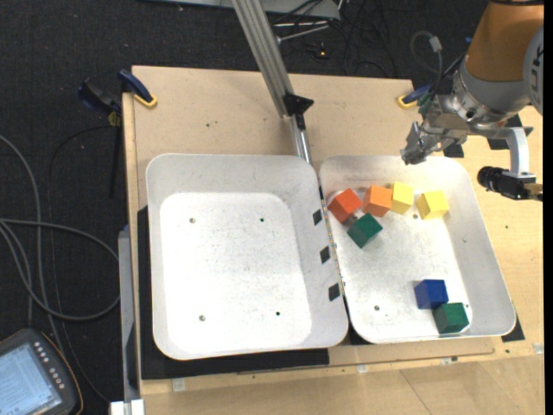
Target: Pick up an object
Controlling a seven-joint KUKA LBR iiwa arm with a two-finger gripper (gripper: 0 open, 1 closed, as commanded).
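Hovering over the far rim of the right bin [484, 232], the gripper [415, 151] sits at about 1 o'clock of the frame; how its jaws stand cannot be made out from this angle, and nothing shows between them. Grey arm [484, 102] with orange band [508, 33] runs off to the upper right.

Blocks, all in the right bin:
- yellow block [402, 197] and second yellow block [433, 203], just below the gripper, at its 6 o'clock, near each other but apart.
- orange block [378, 201] touching the first yellow one on its 9 o'clock side.
- red-orange block [345, 204] further toward 9 o'clock, close to the orange one.
- green block [365, 229] at 5 o'clock of the red-orange block, just beside it.
- blue block [430, 293] and dark green block [451, 316] touching, well apart from the cluster, near the bin's 5 o'clock corner.

Left bin [173, 258] lies side by side with the right one on the wooden bench [216, 111].
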